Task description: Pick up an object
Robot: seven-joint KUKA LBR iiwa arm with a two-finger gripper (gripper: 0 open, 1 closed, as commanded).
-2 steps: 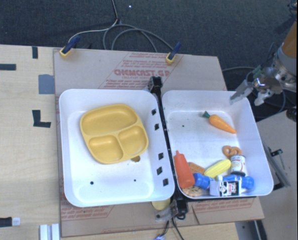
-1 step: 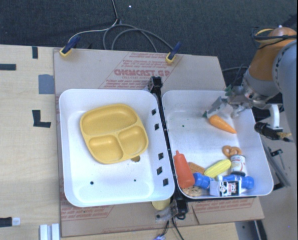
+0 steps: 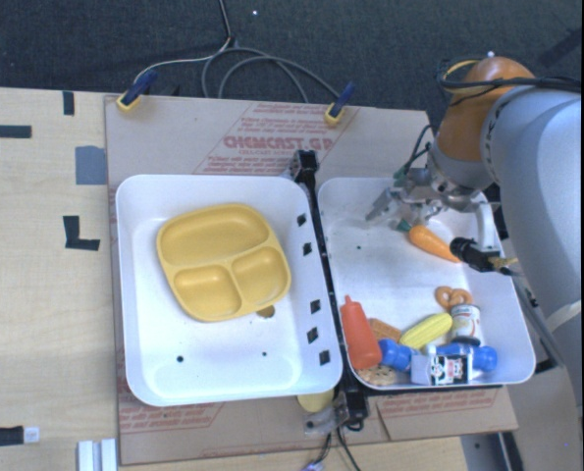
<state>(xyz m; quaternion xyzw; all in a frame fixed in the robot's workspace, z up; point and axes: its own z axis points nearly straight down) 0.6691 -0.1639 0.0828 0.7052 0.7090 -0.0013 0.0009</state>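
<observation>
Arm: you see it reach in from the right, over the right bin's far right corner.
Gripper: low over the right bin's far edge, fingers spread apart, nothing between them.
Carrot: lies on the bin floor just beside the gripper, toward the right wall, apart from the fingertips.
Near edge of right bin: you find a red bottle, corn, pretzel, small can, blue item, carton, all crowded together.
Left bin: yellow divided plate sits toward its far side.
</observation>
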